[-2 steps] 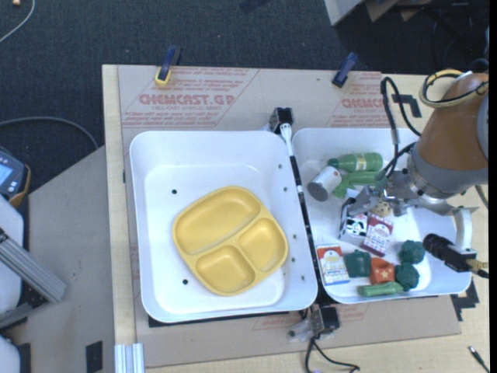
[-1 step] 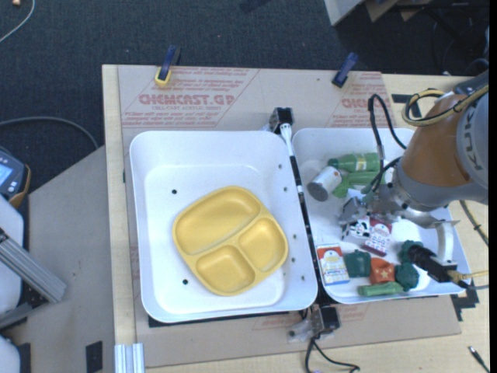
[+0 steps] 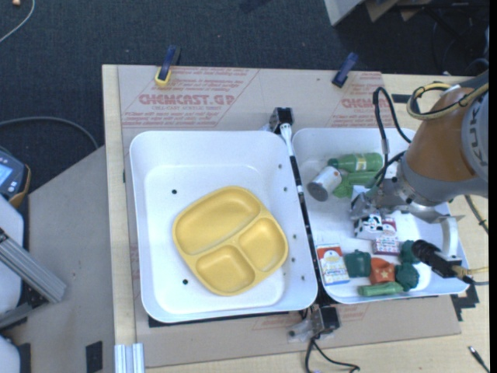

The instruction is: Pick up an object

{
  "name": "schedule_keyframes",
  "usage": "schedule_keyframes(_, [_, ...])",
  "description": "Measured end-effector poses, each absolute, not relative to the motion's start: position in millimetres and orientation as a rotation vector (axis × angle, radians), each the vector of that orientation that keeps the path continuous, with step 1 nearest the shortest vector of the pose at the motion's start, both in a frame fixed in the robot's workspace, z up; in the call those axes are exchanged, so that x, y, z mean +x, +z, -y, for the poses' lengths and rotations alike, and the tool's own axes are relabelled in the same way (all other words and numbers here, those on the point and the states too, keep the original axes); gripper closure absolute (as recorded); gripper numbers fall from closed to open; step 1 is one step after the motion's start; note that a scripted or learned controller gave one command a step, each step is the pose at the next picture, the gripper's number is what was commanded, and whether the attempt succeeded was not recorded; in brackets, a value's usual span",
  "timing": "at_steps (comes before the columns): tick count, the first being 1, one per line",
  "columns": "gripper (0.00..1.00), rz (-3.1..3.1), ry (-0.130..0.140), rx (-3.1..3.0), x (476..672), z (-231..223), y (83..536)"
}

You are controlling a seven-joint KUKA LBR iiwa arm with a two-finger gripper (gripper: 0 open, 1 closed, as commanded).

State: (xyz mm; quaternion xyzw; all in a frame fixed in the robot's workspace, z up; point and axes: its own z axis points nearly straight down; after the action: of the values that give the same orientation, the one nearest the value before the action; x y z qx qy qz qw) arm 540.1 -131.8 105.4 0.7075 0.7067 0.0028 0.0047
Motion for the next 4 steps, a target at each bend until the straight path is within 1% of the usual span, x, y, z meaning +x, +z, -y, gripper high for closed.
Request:
schedule_keyframes(1, [1.0,-2.217,0.005,2.216,543.1,137,168])
schedule_keyframes(2, [1.0,-2.217,0.006,2.215,544.6,138,222])
schedule_keyframes(3, [1.0,-2.223,0.005,2.214,590.7,112,213])
schedule_keyframes(4, [1.0,-2.225,0.007,2.212,640.3,75,216])
